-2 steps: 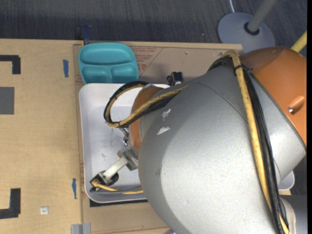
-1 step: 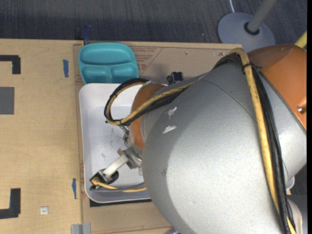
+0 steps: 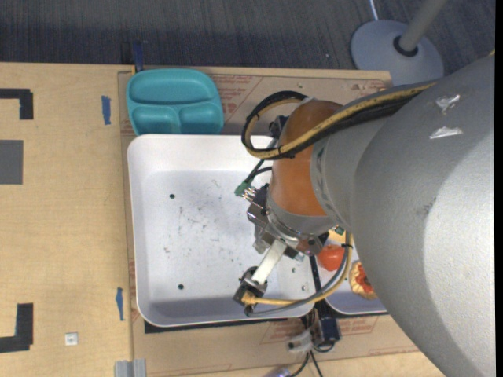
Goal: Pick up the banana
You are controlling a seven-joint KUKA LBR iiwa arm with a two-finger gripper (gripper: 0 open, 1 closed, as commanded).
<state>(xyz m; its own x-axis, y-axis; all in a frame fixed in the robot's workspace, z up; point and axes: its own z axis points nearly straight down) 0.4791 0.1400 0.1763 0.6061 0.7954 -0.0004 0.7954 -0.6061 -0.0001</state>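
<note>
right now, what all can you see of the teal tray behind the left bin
The teal tray is a shallow moulded dish, smooth like plastic, with rounded corners and raised ridges splitting it into three wells: one wide well along the far side and two smaller ones side by side nearer the camera. It lies flat, open side up, on the bench, behind the far left corner of the left white bin. Its near edge meets that bin's rim; I cannot tell whether they touch.
</note>
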